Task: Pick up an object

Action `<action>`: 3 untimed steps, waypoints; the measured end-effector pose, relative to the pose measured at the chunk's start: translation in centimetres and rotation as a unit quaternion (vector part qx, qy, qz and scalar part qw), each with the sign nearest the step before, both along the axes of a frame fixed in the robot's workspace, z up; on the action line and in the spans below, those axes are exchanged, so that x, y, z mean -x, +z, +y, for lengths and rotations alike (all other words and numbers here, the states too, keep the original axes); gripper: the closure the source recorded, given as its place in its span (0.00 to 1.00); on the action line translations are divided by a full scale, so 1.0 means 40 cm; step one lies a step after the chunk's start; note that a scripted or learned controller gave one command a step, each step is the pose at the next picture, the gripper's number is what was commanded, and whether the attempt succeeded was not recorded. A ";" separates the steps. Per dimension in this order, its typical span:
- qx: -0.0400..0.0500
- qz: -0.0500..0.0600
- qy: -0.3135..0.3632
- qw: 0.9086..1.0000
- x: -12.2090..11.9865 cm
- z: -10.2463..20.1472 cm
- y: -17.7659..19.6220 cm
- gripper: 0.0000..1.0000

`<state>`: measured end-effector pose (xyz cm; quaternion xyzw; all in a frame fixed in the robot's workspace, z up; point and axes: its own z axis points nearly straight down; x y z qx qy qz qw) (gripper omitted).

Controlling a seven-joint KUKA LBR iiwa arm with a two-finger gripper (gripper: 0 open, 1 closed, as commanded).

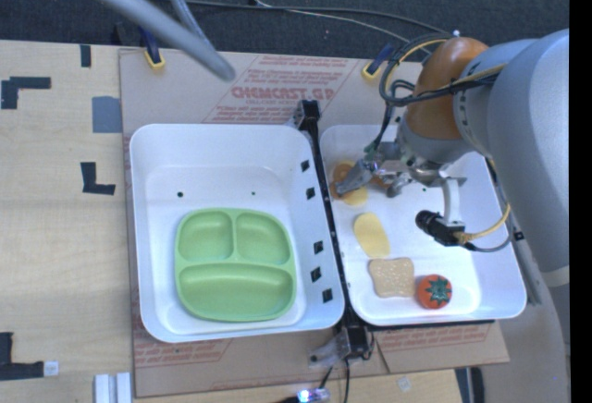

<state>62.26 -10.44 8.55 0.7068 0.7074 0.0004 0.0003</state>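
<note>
The right bin holds several food pieces. An orange-brown piece lies at its far left, near the divider. A pale yellow piece sits in the middle, with a slice of bread and a red tomato toward the front. My gripper is low in this bin, its tip right at the orange-brown piece and partly covering it. Whether it touches or holds the piece is hidden by the wrist.
The left bin holds a green divided plate. A black clip-lined divider separates the bins. The arm's grey body and orange band hang over the right bin's far side, and a black cable fitting hangs over its middle right.
</note>
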 end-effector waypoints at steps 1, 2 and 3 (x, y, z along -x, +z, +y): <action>-0.001 -0.004 0.002 1.000 -0.008 0.006 0.037 1.00; 0.001 -0.001 0.000 1.000 -0.012 -0.018 0.170 1.00; 0.000 -0.001 0.000 1.000 -0.014 -0.017 0.303 1.00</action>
